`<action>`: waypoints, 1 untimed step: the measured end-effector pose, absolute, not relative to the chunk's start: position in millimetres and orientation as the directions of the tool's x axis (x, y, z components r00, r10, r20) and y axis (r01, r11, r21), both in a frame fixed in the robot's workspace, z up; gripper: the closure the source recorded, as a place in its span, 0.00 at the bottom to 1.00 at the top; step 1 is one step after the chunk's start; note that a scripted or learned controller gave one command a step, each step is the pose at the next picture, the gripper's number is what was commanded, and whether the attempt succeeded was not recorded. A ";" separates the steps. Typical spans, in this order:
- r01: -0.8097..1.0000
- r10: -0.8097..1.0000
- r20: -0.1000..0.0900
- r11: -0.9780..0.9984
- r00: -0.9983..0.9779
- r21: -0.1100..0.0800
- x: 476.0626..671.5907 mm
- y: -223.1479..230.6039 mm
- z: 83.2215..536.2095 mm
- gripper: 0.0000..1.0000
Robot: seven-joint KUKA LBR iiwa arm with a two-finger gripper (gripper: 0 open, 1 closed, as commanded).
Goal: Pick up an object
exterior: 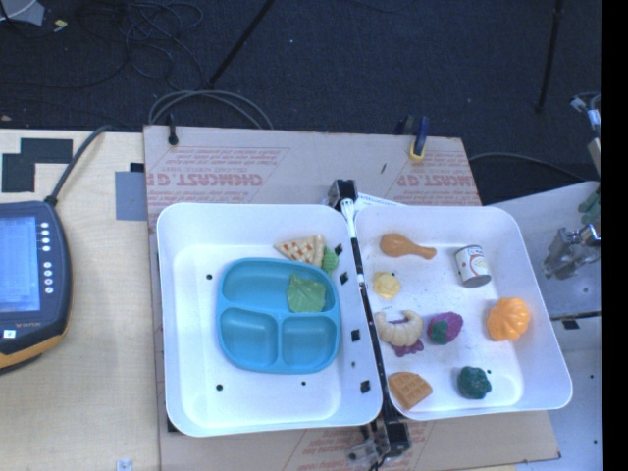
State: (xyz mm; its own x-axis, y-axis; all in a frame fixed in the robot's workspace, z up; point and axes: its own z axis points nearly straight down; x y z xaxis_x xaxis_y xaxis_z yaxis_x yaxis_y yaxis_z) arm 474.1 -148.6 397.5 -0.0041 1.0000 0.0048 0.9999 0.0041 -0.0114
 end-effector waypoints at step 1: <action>1.000 1.000 0.005 -0.003 0.003 -0.018 472.6 -193.1 216.9 1.00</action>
State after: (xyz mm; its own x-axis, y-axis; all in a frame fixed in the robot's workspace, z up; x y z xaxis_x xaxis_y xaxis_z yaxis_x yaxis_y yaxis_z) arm 472.6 -193.1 216.9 0.0031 1.0000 0.0050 0.9998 -0.0030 -0.0180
